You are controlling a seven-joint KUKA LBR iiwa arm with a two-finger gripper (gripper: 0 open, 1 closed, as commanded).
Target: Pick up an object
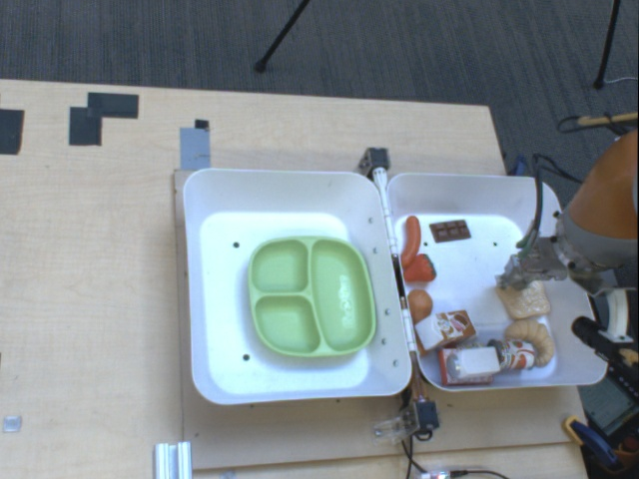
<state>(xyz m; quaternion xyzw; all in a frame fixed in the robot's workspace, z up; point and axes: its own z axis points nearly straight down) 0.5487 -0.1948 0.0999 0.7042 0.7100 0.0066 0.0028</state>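
Nearest the camera, bench edge: a small clamp or connector (419,417) with a cable sits just below the seam where the two bins meet.

Right bin (469,193), near wall: a small carton with a red label (469,364) lies on its side, touching a bottle-like item with a red and white label (514,355). A pale croissant-shaped pastry (539,337) curls beside the bottle. Just left of these, a red and white packet (446,328) lies tilted.

Mid bin: a brown egg-shaped object (420,303) rests against the left wall. Above it a red piece (420,267), then an orange-red sausage (410,238) lying lengthwise along the same wall. A tan cracker or toast slice (526,301) lies toward the right side.

Gripper (523,273): low inside the right bin, directly over the top edge of the cracker. Whether it is open, closed or gripping cannot be told from this angle. The arm's orange band (604,193) shows at the right edge.

Far part of right bin: a dark brown chocolate bar (449,232) lies flat, apart from the other items.

Left bin (215,267): a green three-compartment tray (312,296) sits in the middle.

Farther off: bare wooden bench (90,267) with dark tape marks (100,118), then grey carpet.
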